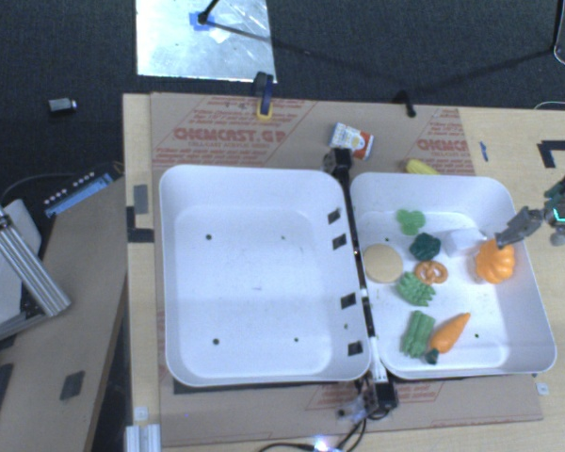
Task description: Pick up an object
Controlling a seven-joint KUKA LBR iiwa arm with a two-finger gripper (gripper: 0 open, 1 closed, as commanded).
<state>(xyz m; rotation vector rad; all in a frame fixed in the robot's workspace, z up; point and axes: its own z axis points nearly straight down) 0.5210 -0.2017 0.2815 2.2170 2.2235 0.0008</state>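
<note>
The right bin (523,339) holds several toy foods. An orange pumpkin (494,263) lies near its right wall. Left of it are a brown pretzel (432,272), a tan disc (383,263), a dark green piece (426,246) and a light green piece (410,220). Toward the front lie a leafy green piece (415,290), a green bean bundle (417,332) and a carrot (449,332). My gripper (520,226) reaches in from the right, just above and right of the pumpkin's top, close to touching it. Nothing is visibly held.
The left bin (254,271) lies beside the right one, joined by a black hinge strip (358,281). Behind the bins on the cardboard are a yellow banana (420,168), a small white and orange packet (350,139) and a yellow clamp (263,97).
</note>
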